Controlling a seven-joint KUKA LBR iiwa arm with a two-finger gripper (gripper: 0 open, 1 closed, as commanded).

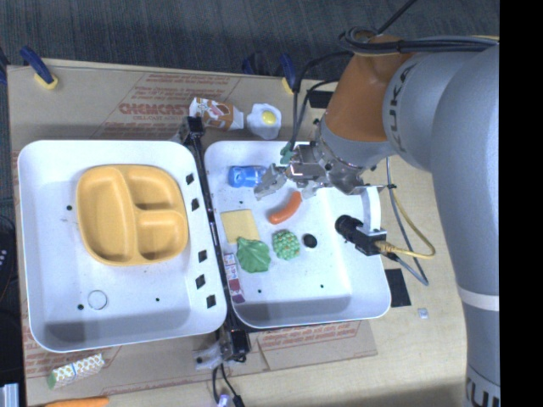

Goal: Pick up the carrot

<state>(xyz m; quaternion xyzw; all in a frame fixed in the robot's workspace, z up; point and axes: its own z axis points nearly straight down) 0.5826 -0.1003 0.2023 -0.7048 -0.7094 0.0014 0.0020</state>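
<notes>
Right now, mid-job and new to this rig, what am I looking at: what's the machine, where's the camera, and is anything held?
One camera looks down at a slant on a bench with two shallow white bins. The big grey arm with an orange band reaches in from the right; its tool hangs over the right white bin. Just below the tool lies the small orange carrot, on the bin floor and not held. Around it are a blue can, a yellow square slice, a green leafy piece and a green bumpy ball. The left white bin holds a yellow divided plate.
</notes>
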